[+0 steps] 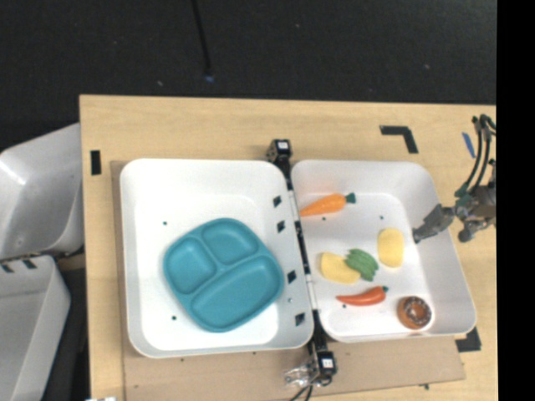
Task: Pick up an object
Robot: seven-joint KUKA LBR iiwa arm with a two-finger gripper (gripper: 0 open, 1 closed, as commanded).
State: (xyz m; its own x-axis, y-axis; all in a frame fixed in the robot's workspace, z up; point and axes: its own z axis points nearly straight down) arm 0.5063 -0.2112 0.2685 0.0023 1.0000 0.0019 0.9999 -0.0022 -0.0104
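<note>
White bins on the wooden surface [209, 124]; nothing lifted yet.
Left bin [142, 224]: teal divided plate [221, 274]. Right bin [443, 299]: carrot [322, 206] at 11 o'clock, lemon [390, 247], chili [362, 297], doughnut [414, 311] at 5. Pincer [435, 222] at 3 o'clock rim, holding nothing; its opening I cannot tell.

orange carrot [323, 205], yellow lemon [390, 247], red pepper [364, 296], right bin [443, 307]
</note>
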